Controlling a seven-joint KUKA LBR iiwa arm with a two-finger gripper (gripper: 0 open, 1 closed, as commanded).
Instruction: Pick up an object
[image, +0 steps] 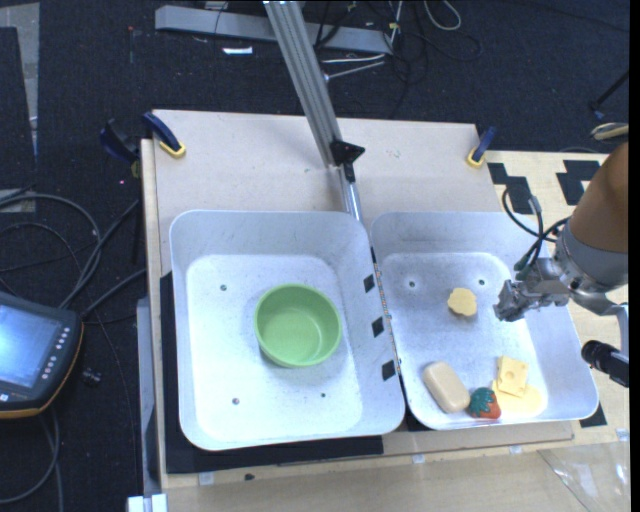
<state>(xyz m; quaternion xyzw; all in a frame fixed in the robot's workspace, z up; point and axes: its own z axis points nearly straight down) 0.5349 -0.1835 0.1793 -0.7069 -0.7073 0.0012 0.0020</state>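
Sitting on the tan surface (250, 160) are two white bins side by side. On the left, the left bin (200, 300) has a green bowl (298, 325) in its middle, standing upright with its open side up.

Next comes the right bin (420, 270). A small round yellow thing (462, 302) lies near the middle of it. Down by the front edge lies a tan, bread-like lump (446, 387). Just beside that is a little red and green strawberry toy (484, 403). A yellow cheese piece with holes (514, 378) is touching the strawberry toy on its right side.

Farthest right, the grey arm (590, 250) reaches in over the right bin. Its claw (508, 303) hangs just to the right of the round yellow thing, with a small gap between them. The claw is dark and small here, so I cannot tell how it stands, and I see nothing in it.
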